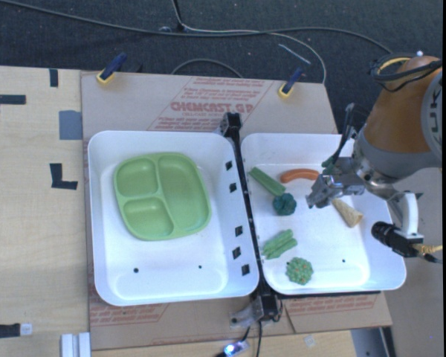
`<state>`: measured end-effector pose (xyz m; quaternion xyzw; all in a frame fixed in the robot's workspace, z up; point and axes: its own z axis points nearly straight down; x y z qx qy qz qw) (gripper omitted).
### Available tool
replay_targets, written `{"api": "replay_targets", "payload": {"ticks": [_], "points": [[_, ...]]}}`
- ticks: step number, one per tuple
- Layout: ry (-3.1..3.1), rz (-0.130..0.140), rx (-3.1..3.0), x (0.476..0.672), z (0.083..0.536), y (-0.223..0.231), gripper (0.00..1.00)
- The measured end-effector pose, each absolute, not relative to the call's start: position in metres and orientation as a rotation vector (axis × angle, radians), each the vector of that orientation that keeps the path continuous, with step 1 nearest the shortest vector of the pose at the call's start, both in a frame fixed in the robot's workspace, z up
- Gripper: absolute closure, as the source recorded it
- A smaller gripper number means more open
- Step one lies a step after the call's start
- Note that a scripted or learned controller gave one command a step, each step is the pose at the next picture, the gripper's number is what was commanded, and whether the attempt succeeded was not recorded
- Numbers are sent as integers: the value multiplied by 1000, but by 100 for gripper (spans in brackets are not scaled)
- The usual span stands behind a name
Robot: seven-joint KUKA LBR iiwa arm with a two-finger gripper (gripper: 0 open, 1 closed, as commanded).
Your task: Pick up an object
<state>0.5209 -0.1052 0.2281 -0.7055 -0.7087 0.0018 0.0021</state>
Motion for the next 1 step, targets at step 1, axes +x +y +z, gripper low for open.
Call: {"api": "replay_targets", "payload": {"ticks": [1], "points": [[-2225,5,-2211,524,234,-49,100]]}}
